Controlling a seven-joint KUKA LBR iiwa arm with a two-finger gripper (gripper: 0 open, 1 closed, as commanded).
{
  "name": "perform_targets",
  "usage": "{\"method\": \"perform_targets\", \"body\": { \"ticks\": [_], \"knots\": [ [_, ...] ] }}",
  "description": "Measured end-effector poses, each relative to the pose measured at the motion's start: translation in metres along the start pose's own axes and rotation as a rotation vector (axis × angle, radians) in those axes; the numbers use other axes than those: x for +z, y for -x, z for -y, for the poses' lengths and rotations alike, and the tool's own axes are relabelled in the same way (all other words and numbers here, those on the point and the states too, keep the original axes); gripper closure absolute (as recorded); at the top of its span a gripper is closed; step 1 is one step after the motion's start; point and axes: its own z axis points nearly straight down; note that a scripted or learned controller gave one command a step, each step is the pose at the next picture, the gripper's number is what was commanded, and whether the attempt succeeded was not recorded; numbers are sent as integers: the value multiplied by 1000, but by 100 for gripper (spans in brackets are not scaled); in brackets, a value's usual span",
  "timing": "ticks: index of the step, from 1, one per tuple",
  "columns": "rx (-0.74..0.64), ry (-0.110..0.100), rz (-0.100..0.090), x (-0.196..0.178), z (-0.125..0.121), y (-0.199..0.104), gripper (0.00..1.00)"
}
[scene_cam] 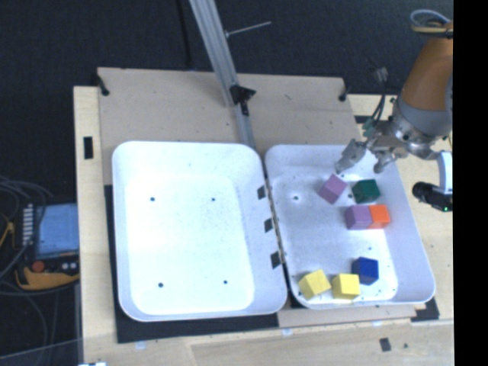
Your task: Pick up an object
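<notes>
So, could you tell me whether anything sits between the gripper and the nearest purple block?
Nothing visible does. The gripper hovers over the right bin, just up-right of the purple block, with bare bin floor between them. The green block lies to the side.

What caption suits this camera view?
Grey arm's gripper hovers above small purple cube in the right white bin.

Two white bins sit on the table [88, 204]: the left bin [122, 204] and the right bin [412, 258]. Seven blocks lie in the right one: two purple blocks [332, 188] [357, 217], two yellow blocks [313, 284] [345, 285], one green block [367, 191], one orange block [380, 216] and one blue block [366, 269].
</notes>
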Motion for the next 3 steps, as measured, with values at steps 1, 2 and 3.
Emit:
{"method": "perform_targets", "body": {
  "ticks": [1, 2, 3],
  "knots": [
    [-2, -1, 1, 0, 0, 0, 0],
    [2, -5, -1, 54, 11, -2, 0],
    [3, 1, 1, 114, 11, -1, 0]
  ]
}}
